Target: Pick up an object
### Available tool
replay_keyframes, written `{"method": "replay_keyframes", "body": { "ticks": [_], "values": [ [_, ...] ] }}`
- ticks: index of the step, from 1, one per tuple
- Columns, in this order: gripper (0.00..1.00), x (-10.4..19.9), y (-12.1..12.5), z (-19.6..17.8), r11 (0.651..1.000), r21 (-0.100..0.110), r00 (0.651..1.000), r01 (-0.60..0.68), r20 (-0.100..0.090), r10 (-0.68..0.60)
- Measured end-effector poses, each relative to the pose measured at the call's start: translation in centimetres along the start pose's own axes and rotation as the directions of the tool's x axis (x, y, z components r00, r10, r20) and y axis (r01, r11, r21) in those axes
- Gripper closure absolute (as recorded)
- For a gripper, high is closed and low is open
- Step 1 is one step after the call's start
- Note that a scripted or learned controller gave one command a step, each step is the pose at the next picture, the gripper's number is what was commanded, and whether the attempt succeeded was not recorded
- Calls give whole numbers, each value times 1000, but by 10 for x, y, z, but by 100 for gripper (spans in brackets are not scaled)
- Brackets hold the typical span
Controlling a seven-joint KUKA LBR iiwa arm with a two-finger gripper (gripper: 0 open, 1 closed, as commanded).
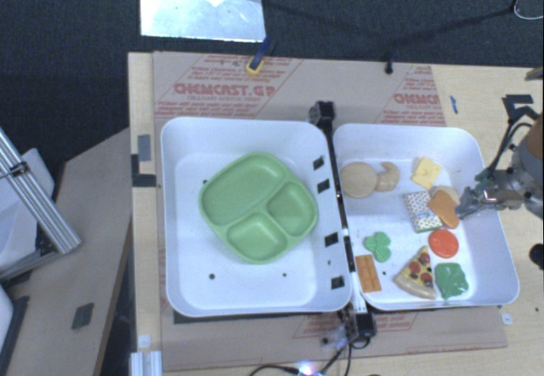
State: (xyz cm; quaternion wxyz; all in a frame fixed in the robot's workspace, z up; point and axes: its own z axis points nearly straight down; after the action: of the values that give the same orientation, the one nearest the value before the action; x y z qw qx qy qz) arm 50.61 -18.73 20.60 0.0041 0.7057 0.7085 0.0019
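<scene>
A robot arm's hand (469, 206) hangs over the right edge of the right bin (484, 153), its metal tip just beside an orange, oblong toy food piece (443, 207); whether it is apart or together cannot be told at this size, and nothing shows clamped in it. Both shallow, white, round-cornered bins sit side by side on a wooden bench (280, 85). The left bin (183, 153) carries a pale green plastic plate (257, 207) with three moulded compartments and a smooth matte look. The right bin holds a scatter of small toy foods: a tan round bun (359, 179) touching a smaller curved tan piece (389, 176), a yellow cheese-like wedge (427, 171), a patterned square packet (417, 211) partly under the orange piece, a flat red-orange disc (444, 242), a green lobed vegetable (377, 245), an orange rectangular wafer (367, 273), a triangular pizza slice (416, 274) and a glossy dark green lump (451, 280) just beside it.
</scene>
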Motion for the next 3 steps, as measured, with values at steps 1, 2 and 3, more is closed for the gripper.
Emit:
{"method": "replay_keyframes", "body": {
  "ticks": [1,2,3],
  "values": [
    [100,0,2,-20,1000,3,1000,0,-1,0],
    [100,40,20,-16,1000,5,1000,5,-4,-5],
    [100,90,51,-27,1000,4,1000,7,-5,-7]
  ]
}}
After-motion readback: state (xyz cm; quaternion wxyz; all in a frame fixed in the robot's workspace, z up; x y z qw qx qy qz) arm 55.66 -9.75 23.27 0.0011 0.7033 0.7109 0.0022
